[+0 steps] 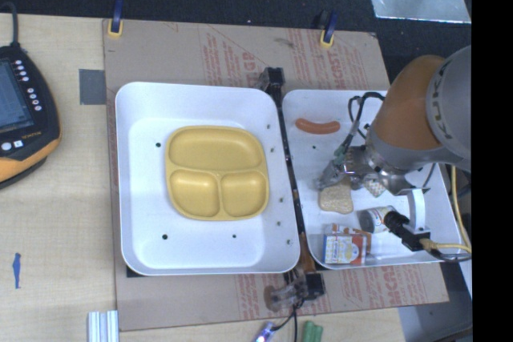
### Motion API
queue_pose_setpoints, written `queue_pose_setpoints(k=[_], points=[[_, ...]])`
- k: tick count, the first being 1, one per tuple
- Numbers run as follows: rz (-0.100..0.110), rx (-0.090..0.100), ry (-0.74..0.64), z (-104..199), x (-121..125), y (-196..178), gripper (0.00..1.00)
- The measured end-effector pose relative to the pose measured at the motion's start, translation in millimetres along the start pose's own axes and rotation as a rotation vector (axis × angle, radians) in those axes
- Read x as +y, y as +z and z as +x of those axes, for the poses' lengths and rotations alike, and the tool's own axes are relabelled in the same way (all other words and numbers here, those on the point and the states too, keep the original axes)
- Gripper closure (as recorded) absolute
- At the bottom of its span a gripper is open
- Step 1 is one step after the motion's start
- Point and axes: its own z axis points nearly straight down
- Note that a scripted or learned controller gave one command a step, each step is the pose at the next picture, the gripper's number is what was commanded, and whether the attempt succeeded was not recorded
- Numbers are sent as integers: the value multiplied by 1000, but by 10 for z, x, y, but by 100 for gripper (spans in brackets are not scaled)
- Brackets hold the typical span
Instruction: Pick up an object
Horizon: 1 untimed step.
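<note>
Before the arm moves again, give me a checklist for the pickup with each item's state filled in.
1. Claw is over the right bin: ok.
2. Something to pick lies close under it, the bread slice: ok.
3. An object is already held between the fingers: cannot tell.
4. Sausage lies apart from the claw, by the bin's far wall: ok.
5. Small carton is out of the arm's way, by the near wall: ok.
6. Yellow divided plate sits in the left bin: ok.

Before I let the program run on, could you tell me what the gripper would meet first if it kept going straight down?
Most likely the slice of bread lying just under the gripper in the right bin, though depth is hard to judge.
</note>
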Motion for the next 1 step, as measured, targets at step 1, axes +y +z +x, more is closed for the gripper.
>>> queue_pose_setpoints(k=[1], points=[[-6, 3, 5, 677, 322, -908, 100]])
